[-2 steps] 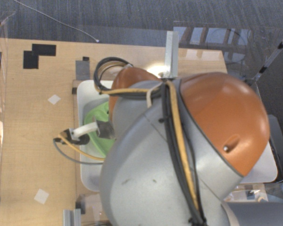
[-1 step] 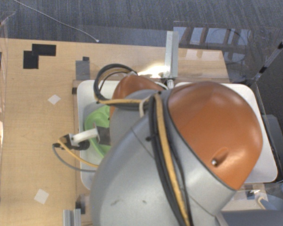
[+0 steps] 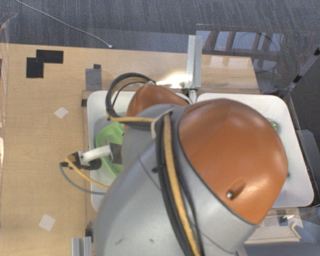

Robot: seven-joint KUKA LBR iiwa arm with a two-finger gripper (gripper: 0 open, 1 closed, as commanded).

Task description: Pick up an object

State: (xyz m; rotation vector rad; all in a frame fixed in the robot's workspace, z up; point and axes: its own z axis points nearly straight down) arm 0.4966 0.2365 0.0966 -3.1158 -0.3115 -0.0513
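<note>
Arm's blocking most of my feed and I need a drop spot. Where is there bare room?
Bare white floor shows along the right bin by its right rim and top right corner. The wooden bench left of the bins is open too. The left bin is crowded: a green object lies by its left wall, with cables over that rim and the arm covering the rest.

Grey arm — orange band, white bins, green object

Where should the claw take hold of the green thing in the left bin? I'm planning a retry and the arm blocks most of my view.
Judging from what shows, grip the green thing's raised upper-left edge, coming straight down from above. That curved rim stands free of the left bin's wall, while its right side lies hidden under the arm, so this is tentative.
</note>
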